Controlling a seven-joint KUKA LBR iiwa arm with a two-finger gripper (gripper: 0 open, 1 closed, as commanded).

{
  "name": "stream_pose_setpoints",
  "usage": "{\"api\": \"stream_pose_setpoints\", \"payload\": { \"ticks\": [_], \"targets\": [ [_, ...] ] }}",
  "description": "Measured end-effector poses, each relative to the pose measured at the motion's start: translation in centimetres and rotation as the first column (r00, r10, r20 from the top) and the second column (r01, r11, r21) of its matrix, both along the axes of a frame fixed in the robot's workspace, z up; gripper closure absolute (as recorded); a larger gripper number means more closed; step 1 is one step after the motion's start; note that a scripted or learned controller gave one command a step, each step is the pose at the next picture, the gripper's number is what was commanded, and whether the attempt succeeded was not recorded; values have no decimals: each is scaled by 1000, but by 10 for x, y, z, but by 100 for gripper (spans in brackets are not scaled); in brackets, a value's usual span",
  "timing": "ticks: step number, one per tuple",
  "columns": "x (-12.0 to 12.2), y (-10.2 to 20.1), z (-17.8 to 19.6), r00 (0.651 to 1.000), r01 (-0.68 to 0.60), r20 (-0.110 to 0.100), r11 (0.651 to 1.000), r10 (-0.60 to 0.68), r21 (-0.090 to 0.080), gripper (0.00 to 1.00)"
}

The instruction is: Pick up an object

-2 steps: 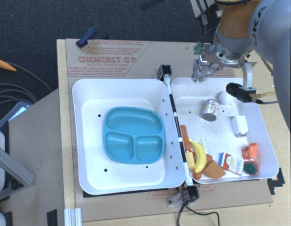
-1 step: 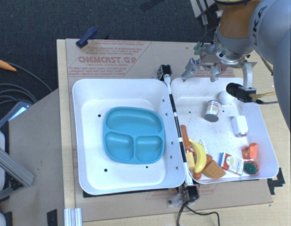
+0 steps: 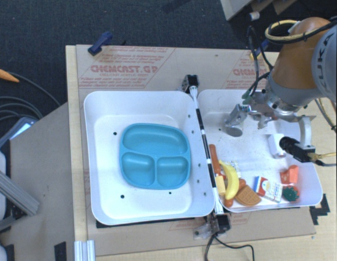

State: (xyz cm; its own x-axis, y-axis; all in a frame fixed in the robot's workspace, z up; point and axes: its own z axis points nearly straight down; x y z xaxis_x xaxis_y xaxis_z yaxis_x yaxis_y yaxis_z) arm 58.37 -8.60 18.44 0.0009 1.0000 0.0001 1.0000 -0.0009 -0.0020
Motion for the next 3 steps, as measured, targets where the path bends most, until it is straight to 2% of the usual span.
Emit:
{"api": "stream_pose_setpoints", "payload": {
  "ticks": [1, 2, 3],
  "targets": [
    [82, -26, -101, 1000, -1, 2, 1000, 1, -1, 0],
    [84, -26, -89, 1000, -2, 6, 1000, 2, -2, 100],
    [83, -25, -89, 1000, -2, 5, 1000, 2, -2, 0]
  ]
}}
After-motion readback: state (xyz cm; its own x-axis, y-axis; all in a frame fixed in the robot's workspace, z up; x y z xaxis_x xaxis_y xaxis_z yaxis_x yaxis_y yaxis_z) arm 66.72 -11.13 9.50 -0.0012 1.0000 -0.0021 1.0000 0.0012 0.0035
